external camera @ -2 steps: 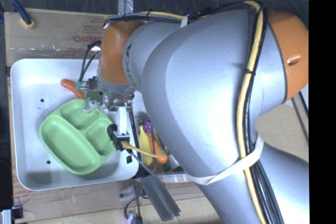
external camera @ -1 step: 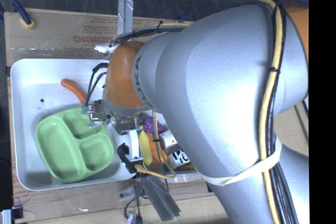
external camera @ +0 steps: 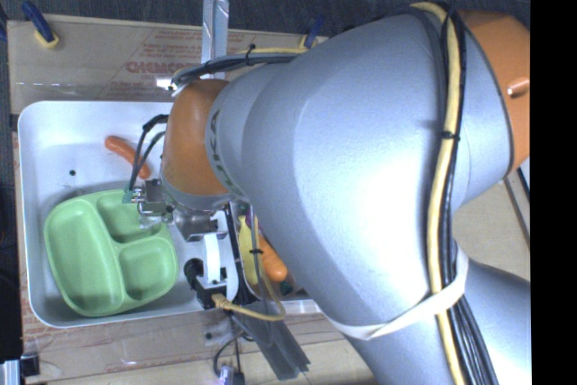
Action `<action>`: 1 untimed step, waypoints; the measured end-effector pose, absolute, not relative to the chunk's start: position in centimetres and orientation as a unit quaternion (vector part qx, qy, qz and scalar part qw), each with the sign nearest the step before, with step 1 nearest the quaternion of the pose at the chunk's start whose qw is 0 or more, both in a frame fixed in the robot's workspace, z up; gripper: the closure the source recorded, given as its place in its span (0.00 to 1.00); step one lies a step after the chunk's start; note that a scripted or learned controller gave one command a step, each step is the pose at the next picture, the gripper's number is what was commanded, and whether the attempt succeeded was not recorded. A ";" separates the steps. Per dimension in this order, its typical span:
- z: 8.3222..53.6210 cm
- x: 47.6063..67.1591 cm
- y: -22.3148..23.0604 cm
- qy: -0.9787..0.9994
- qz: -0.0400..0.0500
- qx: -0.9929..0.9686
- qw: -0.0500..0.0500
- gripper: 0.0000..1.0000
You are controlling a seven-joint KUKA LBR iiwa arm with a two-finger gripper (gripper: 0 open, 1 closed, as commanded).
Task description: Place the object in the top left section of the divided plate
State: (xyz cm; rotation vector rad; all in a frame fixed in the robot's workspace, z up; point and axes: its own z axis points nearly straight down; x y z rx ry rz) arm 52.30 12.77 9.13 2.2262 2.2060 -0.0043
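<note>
A light green divided plate (external camera: 90, 261) lies in the left white bin (external camera: 45, 126). It has one long section on the left and two smaller ones on the right. A thin orange carrot-like object (external camera: 120, 148) rests on the bin floor just beyond the plate, its right end hidden behind the wrist. My gripper (external camera: 149, 205) hangs low over the plate's upper right small section, at its right rim. The orange wrist band and the grey arm cover what lies beneath the gripper.
The bulky grey arm (external camera: 361, 176) hides most of the right bin. Under it, an orange thing (external camera: 271, 267) and a yellow one (external camera: 247, 273) peek out near the bins' shared wall. Cardboard (external camera: 117, 50) borders the bins at the back.
</note>
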 end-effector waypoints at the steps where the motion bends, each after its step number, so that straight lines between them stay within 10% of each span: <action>1: 10.0 52.1 16.6 0.722 -0.012 0.691 0.004 1.00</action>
